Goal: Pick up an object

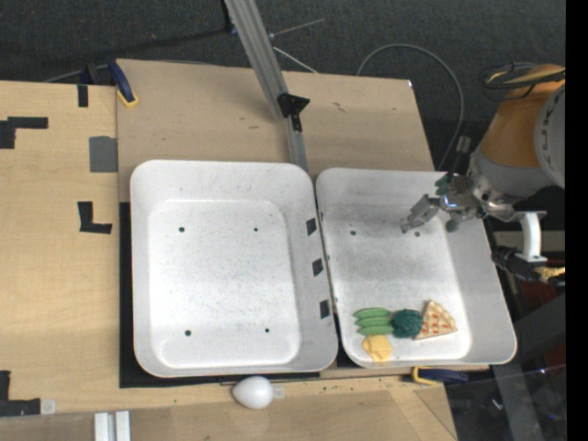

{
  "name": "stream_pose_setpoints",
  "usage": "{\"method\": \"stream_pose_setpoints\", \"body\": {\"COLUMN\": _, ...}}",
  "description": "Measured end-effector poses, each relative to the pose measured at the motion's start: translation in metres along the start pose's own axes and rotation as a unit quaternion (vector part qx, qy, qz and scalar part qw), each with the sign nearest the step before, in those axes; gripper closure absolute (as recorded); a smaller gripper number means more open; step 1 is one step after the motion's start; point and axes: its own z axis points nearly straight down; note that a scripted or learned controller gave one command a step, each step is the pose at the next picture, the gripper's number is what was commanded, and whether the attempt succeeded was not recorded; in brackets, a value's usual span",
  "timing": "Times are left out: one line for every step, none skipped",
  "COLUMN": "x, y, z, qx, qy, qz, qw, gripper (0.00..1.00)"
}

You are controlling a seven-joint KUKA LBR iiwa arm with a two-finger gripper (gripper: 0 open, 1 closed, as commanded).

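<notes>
- Camera view, nearest edge of bench: white egg-shaped object [253, 392] lying on the wood just outside the near rim of the left bin [147, 274].
- Just beyond, in the near part of the right bin [478, 274]: small cluster of toy food pieces, all touching or nearly so.
- Green pea pod [371, 317] at the left of the cluster, with a yellow piece [377, 345] just nearer than it.
- Dark green leafy piece [405, 321] in the middle, touching the pizza slice [436, 322] at the right.
- Farther back in the right bin: gripper [413, 220] held above the far half, well apart from the food cluster, nothing seen between its fingers.
- Fingers pointed left and slightly near, spread somewhat apart.
- Grey arm [533, 145] with orange band coming in from the right, over the far right corner of the right bin.
- Farther still: grey metal bar [262, 53] slanting from the far edge down to the gap between the two bins.
- Black cable [404, 58] looping over the far right corner of the wooden bench [55, 182].
</notes>
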Motion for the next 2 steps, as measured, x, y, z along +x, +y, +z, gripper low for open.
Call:
{"method": "stream_pose_setpoints", "body": {"x": 0.001, "y": -0.001, "z": 0.054, "qx": 0.0, "qy": 0.0, "qz": 0.0, "qw": 1.0, "gripper": 0.0}}
{"method": "stream_pose_setpoints", "body": {"x": 0.001, "y": 0.0, "z": 0.041, "qx": -0.002, "qy": 0.0, "qz": 0.0, "qw": 1.0, "gripper": 1.0}}
